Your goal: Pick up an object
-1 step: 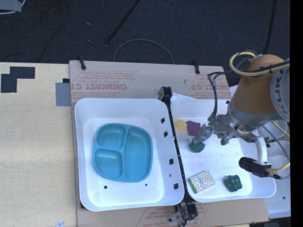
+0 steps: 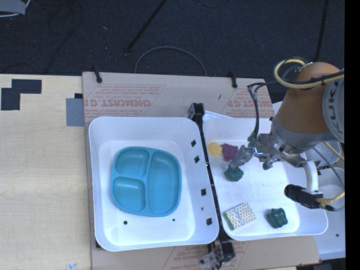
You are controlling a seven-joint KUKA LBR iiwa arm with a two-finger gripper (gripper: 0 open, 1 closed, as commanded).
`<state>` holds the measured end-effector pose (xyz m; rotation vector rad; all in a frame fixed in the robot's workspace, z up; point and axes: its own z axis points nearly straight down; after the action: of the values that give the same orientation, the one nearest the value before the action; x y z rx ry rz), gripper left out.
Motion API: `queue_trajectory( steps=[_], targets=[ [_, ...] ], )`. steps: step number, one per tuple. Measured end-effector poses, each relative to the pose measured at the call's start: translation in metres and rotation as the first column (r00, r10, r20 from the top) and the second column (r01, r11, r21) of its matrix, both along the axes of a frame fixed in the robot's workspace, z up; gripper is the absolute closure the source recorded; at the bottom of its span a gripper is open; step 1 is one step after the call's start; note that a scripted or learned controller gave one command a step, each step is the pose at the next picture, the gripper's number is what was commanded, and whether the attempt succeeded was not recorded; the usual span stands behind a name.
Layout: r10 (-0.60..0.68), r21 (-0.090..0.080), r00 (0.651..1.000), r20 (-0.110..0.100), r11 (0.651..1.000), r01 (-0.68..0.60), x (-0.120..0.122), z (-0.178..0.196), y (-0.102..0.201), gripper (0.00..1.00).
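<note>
- The gripper (image 2: 239,161) is seen low in the right bin (image 2: 315,226), reaching in from the right on the grey arm (image 2: 306,114) with its orange band.
- Whether anything is held cannot be told, since the view does not settle it.
- A dark green lump (image 2: 234,174) lies just below the gripper's tip, touching it or very nearly so.
- A purple object (image 2: 229,150) and a yellow object (image 2: 214,148) are found just beside the tip, to its upper left, lying against each other.
- Farther out in the same bin, a small patterned white packet (image 2: 239,215) is placed near the front edge; its print is too small to be read.
- A teal block (image 2: 276,217) is set to the packet's right, apart from it.
- The left bin (image 2: 101,151) is occupied by a blue divided plate (image 2: 146,181) with three compartments.
- Red lettering is printed on the cardboard sheet (image 2: 146,94) beneath the bins, upside down in this view and hard to read.
</note>
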<state>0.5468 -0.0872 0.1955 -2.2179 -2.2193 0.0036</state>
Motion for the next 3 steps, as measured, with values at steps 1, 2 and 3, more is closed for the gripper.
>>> queue_trajectory(
  steps=[1, 2, 3],
  targets=[
    [0.000, 0.001, 1.000, -0.006, 1.000, 0.000, -0.004, -0.064, 0.004, 0.00],
    [-0.001, 0.000, 1.000, 0.001, 1.000, 0.001, -0.004, -0.110, 0.005, 0.00],
    [-0.009, 0.000, 1.000, 0.001, 1.000, 0.009, -0.004, -0.098, 0.003, 1.00]
  ],
)
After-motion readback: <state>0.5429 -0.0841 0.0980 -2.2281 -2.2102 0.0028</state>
